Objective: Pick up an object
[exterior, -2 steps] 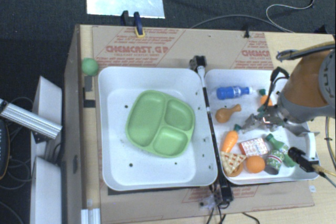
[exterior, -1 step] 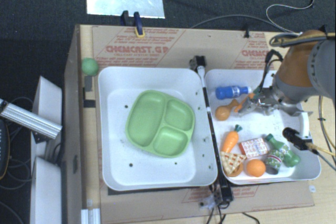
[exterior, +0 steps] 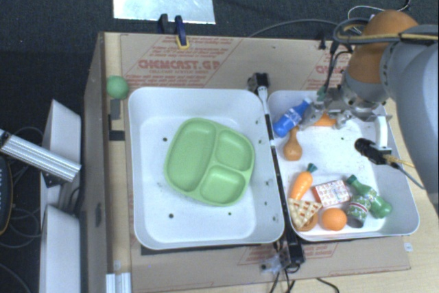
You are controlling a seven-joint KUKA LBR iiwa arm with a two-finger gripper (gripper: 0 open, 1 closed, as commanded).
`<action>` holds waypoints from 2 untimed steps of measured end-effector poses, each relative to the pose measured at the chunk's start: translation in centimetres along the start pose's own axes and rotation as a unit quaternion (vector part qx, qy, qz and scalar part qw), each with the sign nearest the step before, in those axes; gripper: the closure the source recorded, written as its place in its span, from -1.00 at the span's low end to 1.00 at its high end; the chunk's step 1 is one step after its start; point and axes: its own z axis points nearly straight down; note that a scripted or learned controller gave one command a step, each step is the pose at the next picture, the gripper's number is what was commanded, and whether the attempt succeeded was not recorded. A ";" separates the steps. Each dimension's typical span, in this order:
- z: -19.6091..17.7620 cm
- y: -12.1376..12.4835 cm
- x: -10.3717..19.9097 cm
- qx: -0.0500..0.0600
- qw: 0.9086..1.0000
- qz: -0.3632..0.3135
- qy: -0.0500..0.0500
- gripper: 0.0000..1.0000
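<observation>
Upper right of the frame, the gripper point(exterior: 328, 111) hangs low over the blue bottle point(exterior: 291, 119) — grip state unclear — apparently lining up a pick.

Arm point(exterior: 411, 72) cut off by right edge; upper links out of frame. Gripper point(exterior: 328, 113) fingertips too small and cluttered to judge gap. Orange item point(exterior: 324, 122) beneath gripper mostly hidden, identity unclear. Blue bottle point(exterior: 289, 119) right end covered by gripper. Dark object point(exterior: 356, 213) near bin's front too small to identify. White structure point(exterior: 58, 216) cut by left edge.
</observation>
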 end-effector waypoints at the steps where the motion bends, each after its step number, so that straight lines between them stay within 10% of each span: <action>1: -0.8 -0.2 -0.2 0.004 1.000 -0.002 -0.001 1.00; 2: -1.0 0.0 -0.1 0.000 1.000 -0.003 -0.002 -1.00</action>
